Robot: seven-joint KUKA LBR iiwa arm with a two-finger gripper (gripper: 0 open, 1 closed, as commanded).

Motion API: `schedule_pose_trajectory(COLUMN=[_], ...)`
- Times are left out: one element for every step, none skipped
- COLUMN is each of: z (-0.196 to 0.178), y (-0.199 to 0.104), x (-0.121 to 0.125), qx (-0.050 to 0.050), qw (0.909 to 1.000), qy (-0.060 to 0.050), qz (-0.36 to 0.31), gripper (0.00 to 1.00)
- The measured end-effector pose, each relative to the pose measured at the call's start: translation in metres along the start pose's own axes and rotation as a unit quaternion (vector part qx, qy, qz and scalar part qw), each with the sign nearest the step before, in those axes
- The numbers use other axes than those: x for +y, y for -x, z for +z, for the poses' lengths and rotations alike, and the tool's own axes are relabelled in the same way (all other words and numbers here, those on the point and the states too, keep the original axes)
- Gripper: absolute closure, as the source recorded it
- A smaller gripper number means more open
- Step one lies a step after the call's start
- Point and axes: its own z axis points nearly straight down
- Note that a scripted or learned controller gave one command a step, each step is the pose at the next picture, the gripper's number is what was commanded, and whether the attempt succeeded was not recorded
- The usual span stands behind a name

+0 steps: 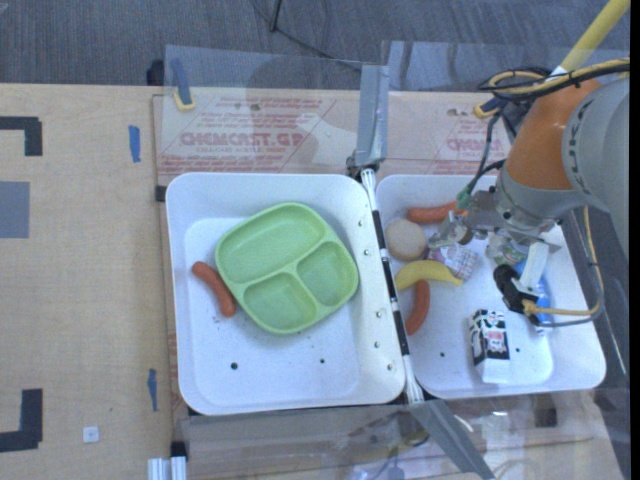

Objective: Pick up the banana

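The yellow banana (pixel 428 273) lies in the right bin (pixel 575 368), near its left wall, curved and flat on the floor. A red sausage (pixel 417 307) touches its lower side and a beige round bun (pixel 405 238) sits just above it. My gripper (pixel 452 236) hangs over the bin a little up and right of the banana, beside a crinkled clear packet (pixel 461 260). Nothing shows held in it. The grey arm with its orange band (pixel 545 148) covers the bin's upper right.
A second sausage (pixel 430 213) lies at the right bin's top. A black-and-white carton (pixel 490 345) and a blue-white item (pixel 537 280) sit toward its right. The left bin (pixel 200 368) holds a green divided plate (pixel 288 266) and a sausage (pixel 215 288).
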Motion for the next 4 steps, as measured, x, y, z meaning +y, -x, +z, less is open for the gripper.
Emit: schedule_pose_trajectory(z=[0.009,0.016,0.004,0.004], y=[-0.021,-0.012,-0.012,-0.012], x=[-0.08,-0.098,-0.096,-0.096], qx=[0.001,0.001,0.0,0.0], qw=[0.9834,0.9466,0.9471,0.9471], qy=[0.007,-0.001,0.003,0.003], qz=[-0.181,-0.322,-0.321,-0.321], gripper=[0.0,0.0,1.0,0.0])
